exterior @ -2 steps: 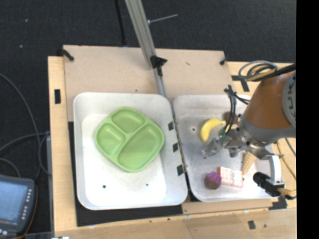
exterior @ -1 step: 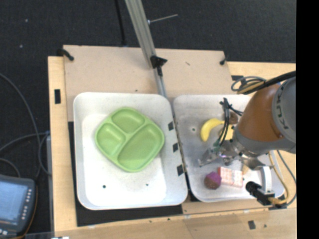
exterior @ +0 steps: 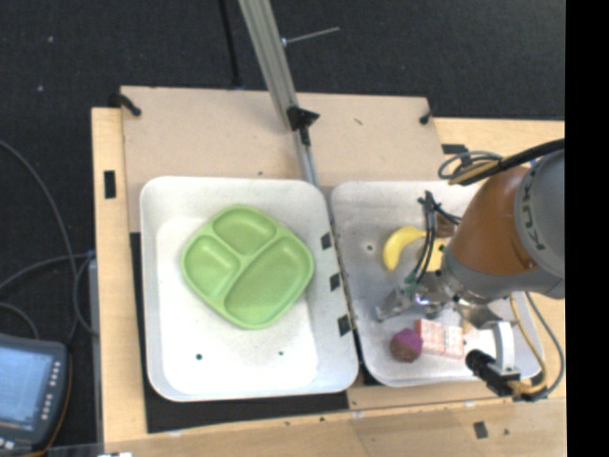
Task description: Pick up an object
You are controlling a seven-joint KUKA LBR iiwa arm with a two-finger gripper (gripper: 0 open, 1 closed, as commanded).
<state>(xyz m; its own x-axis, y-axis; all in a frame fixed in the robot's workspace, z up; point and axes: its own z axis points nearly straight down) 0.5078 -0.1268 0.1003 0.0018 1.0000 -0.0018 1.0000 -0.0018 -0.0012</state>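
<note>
So here's what we've got on the bench: two white bins side by side; the left bin (exterior: 162, 350) holds a green divided plate (exterior: 249, 266), three compartments, sitting a bit above the bin's middle and turned at an angle; nothing lies on the plate that we can make out.

The right bin (exterior: 357, 208) is where the arm (exterior: 509, 227) comes in from the right, orange band and all; it covers a good chunk of that bin. The gripper (exterior: 404, 303) sits low over the bin floor, roughly mid-bin, metal bits poking out to the left of the wrist; we honestly can't tell how its fingers stand, too small and too cluttered there.

Things near it: a yellow banana (exterior: 400, 246) just above the gripper, partly hidden by the cables and the arm; a dark purplish round object (exterior: 406, 345) just below the gripper, near the bin's front edge; right beside that, touching or nearly so, a small pink-and-white box (exterior: 442, 339) tucked under the wrist. We see nothing between the fingers; all three things look to be lying in the bin.
</note>
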